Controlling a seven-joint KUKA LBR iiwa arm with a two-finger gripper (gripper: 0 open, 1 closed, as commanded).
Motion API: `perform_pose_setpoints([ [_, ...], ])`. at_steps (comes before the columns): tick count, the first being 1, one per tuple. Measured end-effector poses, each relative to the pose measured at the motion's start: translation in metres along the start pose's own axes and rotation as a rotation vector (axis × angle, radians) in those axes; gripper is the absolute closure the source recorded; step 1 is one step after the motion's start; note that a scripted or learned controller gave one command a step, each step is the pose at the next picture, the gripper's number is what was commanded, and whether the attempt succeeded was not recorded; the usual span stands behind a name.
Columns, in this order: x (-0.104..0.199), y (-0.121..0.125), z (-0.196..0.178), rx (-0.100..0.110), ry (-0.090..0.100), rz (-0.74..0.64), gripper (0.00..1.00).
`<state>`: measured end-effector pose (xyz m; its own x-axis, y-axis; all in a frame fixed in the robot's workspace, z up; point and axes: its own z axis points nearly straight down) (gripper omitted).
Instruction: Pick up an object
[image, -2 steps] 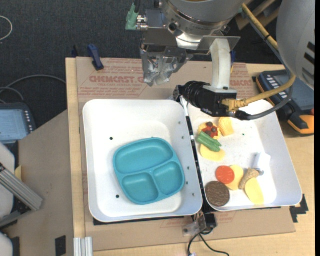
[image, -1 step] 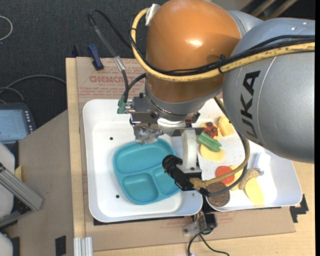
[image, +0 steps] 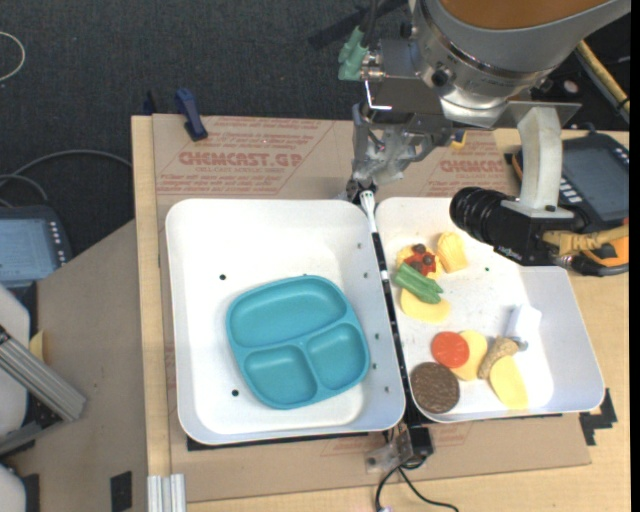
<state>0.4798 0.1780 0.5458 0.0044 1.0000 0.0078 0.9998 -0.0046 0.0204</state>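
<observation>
The fingers (image: 366, 180) hang over the far end of the divider between the two bins; their opening cannot be determined, and no object is visible between them. Toward the camera and left of them, a teal divided plate (image: 297, 340) lies in the left bin (image: 195, 240). Toward the camera and right, food items cluster in the right bin (image: 560, 300): a green pepper (image: 418, 284), long axis running diagonally, a red disc (image: 450, 348) and a brown cookie (image: 436, 386).
</observation>
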Motion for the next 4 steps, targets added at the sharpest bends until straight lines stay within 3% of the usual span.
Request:
perform_pose_setpoints([
  [1,0.048,-0.004,0.115,0.029,-0.011,-0.009,1.0],
  [2,0.009,0.011,0.262,0.036,-0.015,0.001,1.0],
  [3,-0.003,-0.002,0.112,0.004,-0.001,-0.005,1.0],
  [4,0.047,-0.008,0.23,0.033,-0.012,-0.009,1.0],
])
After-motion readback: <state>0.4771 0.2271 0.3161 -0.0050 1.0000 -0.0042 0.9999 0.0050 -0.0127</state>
